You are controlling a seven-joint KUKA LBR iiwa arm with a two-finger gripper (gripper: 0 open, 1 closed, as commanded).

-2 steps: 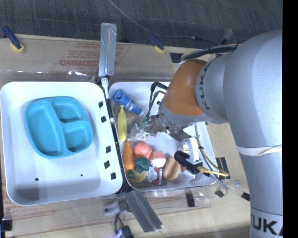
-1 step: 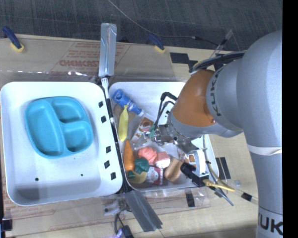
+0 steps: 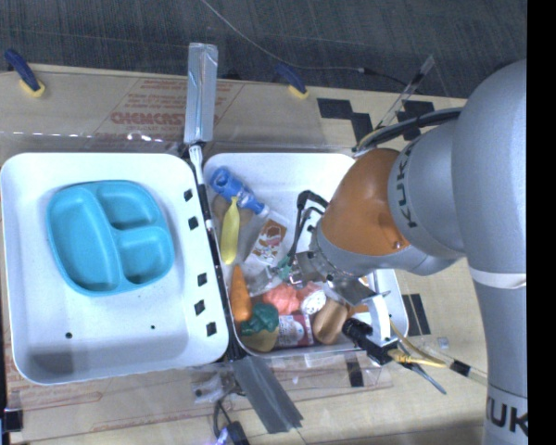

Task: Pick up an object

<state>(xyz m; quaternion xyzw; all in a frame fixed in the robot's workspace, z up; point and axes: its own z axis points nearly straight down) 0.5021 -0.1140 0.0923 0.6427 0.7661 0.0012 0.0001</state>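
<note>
Along the near edge runs the brown cardboard-covered bench (image 3: 93,392). In the right glossy white plastic bin (image 3: 278,170), the gripper (image 3: 301,272) dips among a soft pink lump (image 3: 283,297), orange carrot (image 3: 240,295) and yellow banana (image 3: 230,230); its grip cannot be told. The left white bin (image 3: 18,248) holds a smooth turquoise divided plate (image 3: 111,235). Beyond lies dark ribbed carpet (image 3: 93,12).

Glossy white plastic bins (image 3: 37,276), a smooth matt blue plastic tray (image 3: 107,235), the arm (image 3: 463,193) in satiny grey metal, orange band (image 3: 366,207) shining.

arm (image 3: 445,202) bent low, wrist down
</note>
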